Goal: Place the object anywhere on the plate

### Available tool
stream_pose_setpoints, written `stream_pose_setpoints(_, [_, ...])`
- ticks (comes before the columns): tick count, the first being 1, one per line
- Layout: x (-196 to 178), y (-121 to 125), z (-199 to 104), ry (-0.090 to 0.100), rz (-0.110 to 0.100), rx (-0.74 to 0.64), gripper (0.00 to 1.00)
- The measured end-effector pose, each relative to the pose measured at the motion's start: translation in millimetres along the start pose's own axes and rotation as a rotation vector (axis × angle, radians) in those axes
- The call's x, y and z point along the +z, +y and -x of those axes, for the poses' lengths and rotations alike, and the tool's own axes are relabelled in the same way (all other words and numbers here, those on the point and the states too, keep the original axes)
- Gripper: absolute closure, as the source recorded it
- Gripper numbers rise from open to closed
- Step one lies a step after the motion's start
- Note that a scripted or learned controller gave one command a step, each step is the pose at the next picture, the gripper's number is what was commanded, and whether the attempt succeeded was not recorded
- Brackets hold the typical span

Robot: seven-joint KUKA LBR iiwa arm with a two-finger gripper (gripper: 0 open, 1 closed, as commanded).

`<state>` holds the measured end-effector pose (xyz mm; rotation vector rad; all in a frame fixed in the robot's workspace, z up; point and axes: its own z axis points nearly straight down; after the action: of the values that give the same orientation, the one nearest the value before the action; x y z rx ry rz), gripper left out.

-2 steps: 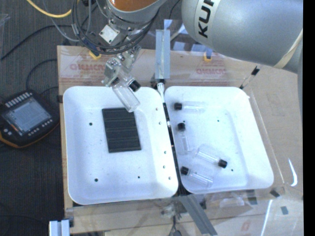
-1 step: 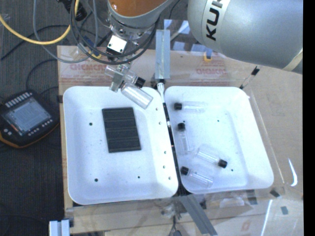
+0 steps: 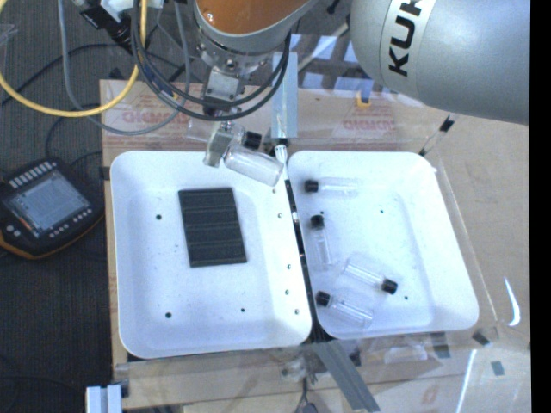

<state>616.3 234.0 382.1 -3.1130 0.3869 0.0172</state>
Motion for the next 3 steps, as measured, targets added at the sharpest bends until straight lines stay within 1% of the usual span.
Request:
stream_pose_setpoints(1, [-24,11,45,0.006,0.001,-0.045,1.0])
stream_pose_setpoints(2, [-30,13,54,0.006,0.002,-0.046,1.0])
stream_pose_setpoints(3, [42,8,31,0.004,0.002,-0.04,1.0])
